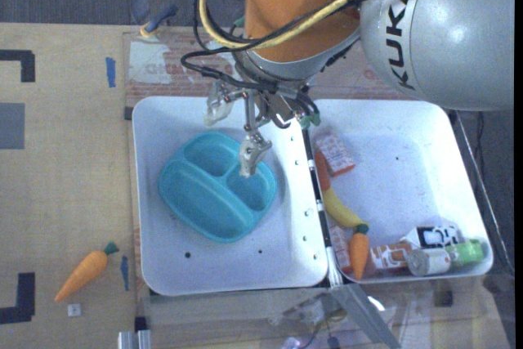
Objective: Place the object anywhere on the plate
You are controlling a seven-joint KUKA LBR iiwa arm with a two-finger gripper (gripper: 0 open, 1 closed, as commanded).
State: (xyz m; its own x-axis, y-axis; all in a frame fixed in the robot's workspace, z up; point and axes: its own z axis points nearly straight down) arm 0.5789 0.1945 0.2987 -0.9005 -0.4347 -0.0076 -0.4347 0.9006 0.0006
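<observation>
Arm reaches in from the right; gripper (252, 155) hangs over the left bin (163, 257), directly above the blue divided plate (200, 200), at its far-right compartment. Finger state: cannot tell, since the metal parts overlap in the slanted view and nothing readable sits between them. No object is seen pinched, and no object is seen lying on the plate; its compartments read as bare blue. Candidate objects lie in the right bin (409, 135), along its left wall and near edge: a red-and-white packet (335, 154), a banana (341, 211), a toy carrot (358, 252), a small carton (391, 256), a black-and-white carton (437, 236) and a green-capped bottle (445, 257). A second toy carrot (82, 274) lies on the desk (57, 176), outside both bins, near-left. Judgement: placement not confirmed. Either the gripper came over empty or it carries something too small to resolve. Remaining as far as visible: an object has to end up resting on the plate, with the gripper clear of it.
</observation>
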